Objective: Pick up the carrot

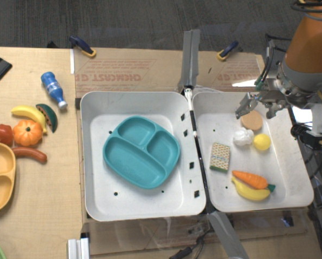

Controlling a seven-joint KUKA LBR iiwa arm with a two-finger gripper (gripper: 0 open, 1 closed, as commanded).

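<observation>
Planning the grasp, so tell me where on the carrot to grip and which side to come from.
Grip the carrot around its orange middle, coming straight down from above. It lies flat in the right bin, long axis left to right, so the end effector should close across its narrow width. Its lower side seems to touch the banana, so that finger has little room; the green top end looks too small.

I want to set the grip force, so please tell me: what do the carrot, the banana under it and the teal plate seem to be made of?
The carrot looks like moulded plastic: even orange colour, smooth skin, a flat green tip. The banana seems the same, plain yellow with a soft shine. The teal plate looks like hard matte plastic, one colour throughout with rounded dividers. All three are probably toys, though rubber cannot be ruled out.
</observation>
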